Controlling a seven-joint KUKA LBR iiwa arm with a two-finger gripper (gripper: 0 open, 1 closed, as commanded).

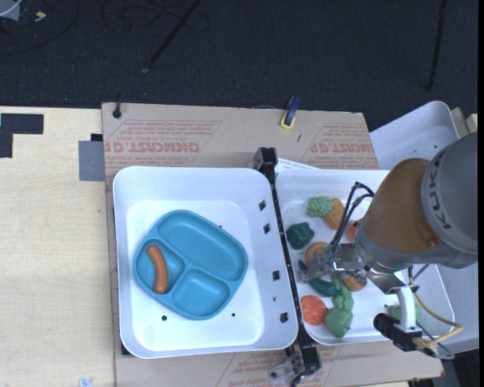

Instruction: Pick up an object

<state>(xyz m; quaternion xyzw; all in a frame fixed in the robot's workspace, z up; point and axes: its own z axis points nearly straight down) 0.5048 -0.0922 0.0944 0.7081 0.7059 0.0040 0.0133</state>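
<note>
Gripper (332, 269) lowered among toy foods in the right bin (445, 297); whether it is wide, narrow or holding anything cannot be told. Candidate objects: a green piece (300, 235) and an orange piece (313, 309), both left of the gripper. A sound grasp likely needs one isolated piece, centred. Arm lettering reads "KU".

Left bin (137, 216): open floor along its upper edge and lower right corner; the blue divided tray (192, 263) takes up the centre. Right bin (302, 180): toy foods (321, 210) crowd its left half, with the arm (407, 216) overhanging the middle. The divider (278, 248) separates the two bins.
</note>
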